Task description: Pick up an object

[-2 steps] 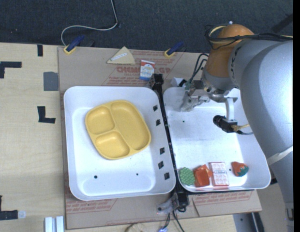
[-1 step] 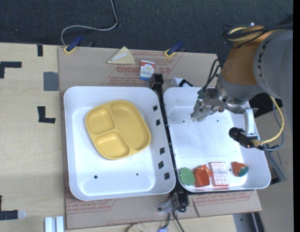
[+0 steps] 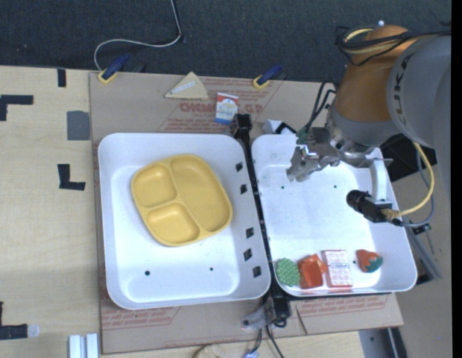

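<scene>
Packet [image 3: 337, 268], red-and-white, print unreadable, along right bin [image 3: 320, 215] near edge; gripper [image 3: 299, 171] far-side, finger state indiscernible.

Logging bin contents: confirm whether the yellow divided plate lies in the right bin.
No. The yellow divided plate lies in the left bin, apart from the small items along the right bin's near edge.

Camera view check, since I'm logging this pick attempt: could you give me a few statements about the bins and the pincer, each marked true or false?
1. The yellow plate lies in the left bin. True.
2. The small items sit along the right bin's near edge. True.
3. The pincer hangs over the left bin. False: it is over the right bin's far part.
4. The yellow plate has one compartment. False: three.
5. The pincer touches the green item. False: well apart.
</scene>
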Controlling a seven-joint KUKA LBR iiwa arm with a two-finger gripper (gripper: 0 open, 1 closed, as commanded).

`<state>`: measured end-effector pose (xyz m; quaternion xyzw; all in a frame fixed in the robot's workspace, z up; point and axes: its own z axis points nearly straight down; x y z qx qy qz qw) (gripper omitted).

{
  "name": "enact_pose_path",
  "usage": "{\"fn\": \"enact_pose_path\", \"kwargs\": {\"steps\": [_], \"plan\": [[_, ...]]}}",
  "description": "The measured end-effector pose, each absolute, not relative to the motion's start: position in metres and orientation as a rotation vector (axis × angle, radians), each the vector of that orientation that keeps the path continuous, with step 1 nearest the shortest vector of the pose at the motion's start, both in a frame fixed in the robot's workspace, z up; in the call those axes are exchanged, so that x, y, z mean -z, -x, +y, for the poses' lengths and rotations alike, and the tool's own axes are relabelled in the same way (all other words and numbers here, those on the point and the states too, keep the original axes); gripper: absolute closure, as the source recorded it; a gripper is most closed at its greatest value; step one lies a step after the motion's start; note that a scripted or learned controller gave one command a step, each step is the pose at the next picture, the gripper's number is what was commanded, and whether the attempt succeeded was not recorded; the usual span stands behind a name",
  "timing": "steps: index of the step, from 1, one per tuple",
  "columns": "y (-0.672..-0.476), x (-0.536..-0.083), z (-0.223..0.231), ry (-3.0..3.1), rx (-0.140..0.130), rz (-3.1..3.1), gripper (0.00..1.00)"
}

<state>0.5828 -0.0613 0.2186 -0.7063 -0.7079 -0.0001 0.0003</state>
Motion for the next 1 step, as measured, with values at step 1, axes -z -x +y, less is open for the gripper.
{"fn": "enact_pose_path", "kwargs": {"steps": [1], "plan": [[-0.596, -0.2339, -0.0135, 2.217, 0.0, -2.224, 1.0]]}}
